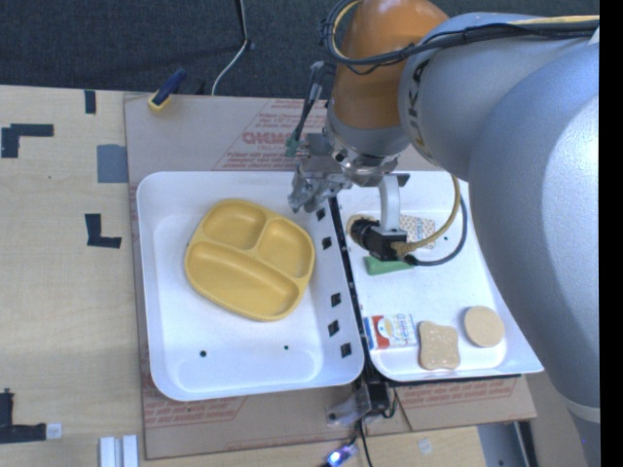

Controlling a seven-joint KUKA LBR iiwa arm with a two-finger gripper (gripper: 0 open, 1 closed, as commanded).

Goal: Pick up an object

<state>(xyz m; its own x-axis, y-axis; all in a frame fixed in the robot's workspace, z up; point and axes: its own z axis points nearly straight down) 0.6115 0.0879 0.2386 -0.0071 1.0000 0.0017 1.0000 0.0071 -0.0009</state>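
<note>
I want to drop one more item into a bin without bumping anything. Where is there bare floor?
Left bin: bare floor in front of and left of the yellow divided plate. Right bin: an open patch between the green item and the front-row carton, toast and round cracker. Crowded under the gripper.

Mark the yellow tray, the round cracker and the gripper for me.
yellow tray (250, 258), camera view, centre ridge between compartments
round cracker (483, 326), camera view, middle of its top face
gripper (313, 191), camera view, around its tip above the bins' divider
</note>
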